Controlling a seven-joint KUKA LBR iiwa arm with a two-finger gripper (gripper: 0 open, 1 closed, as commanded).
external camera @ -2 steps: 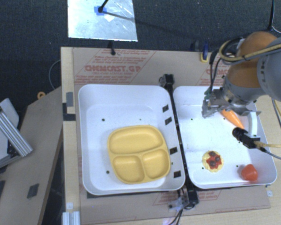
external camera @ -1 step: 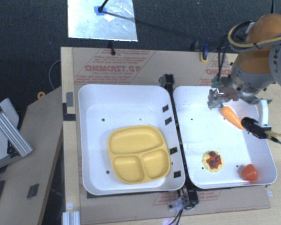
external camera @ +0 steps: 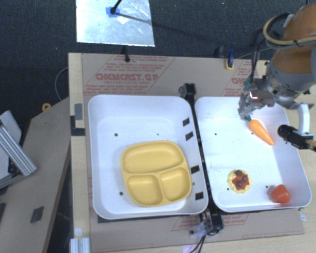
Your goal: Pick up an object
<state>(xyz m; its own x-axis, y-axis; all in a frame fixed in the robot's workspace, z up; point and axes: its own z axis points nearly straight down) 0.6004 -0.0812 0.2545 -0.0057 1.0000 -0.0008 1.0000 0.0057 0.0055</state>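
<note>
Hanging over the far right corner of the right-hand shallow white bin, the grey two-finger gripper sits just beside the green top of an orange plastic carrot; whether it grips anything, I cannot tell. Nearer me in that bin lie a small round yellow tart with dark berries and a red tomato. Across the divider, the left white bin holds a yellow three-compartment plate.

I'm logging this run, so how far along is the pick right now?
Early. Done: the gripper has reached the right bin, right by the carrot. In hand: nothing visibly lifted. Left: grasp and raise an object; the carrot, tomato and small tart all lie in the bin.
</note>
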